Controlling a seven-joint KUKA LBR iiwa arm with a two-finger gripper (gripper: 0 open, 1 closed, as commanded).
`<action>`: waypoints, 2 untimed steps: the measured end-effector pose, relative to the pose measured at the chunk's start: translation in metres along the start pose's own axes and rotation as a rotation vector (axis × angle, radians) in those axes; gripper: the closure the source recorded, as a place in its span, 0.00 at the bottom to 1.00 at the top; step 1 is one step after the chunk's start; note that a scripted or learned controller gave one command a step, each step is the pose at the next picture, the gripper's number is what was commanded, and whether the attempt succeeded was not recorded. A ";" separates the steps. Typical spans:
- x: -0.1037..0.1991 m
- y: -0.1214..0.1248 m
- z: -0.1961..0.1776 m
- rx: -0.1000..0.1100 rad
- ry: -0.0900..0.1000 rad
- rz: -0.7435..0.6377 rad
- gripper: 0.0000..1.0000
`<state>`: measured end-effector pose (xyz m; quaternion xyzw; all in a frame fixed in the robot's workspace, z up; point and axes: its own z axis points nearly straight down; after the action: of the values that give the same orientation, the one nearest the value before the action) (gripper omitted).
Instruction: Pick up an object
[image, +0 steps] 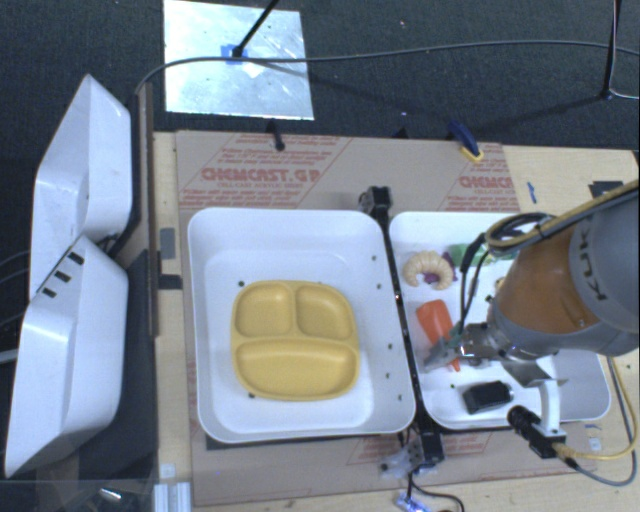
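In the right bin (600, 400) lie an orange carrot-like piece (434, 320), a beige croissant-shaped item (428, 268) and a green thing (458, 254) half hidden behind cables. My gripper (444, 352) is down in this bin, right at the lower end of the orange piece and seemingly touching it. The arm's grey and orange wrist (545, 300) covers the middle of the bin. A small black block (487, 396) lies on the bin floor just below the gripper.
The left bin (215, 400) bears a yellow divided plate (295, 338) in its middle. A black divider clip (376, 199) sits between the bins at the back. Cardboard (260, 170) lies under both bins.
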<state>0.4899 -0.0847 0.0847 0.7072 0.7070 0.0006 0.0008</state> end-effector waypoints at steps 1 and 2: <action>0.001 0.001 -0.011 -0.003 0.002 -0.002 1.00; -0.001 -0.004 -0.072 -0.004 0.000 -0.001 1.00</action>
<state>0.4862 -0.0852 0.1562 0.7069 0.7073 0.0018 0.0022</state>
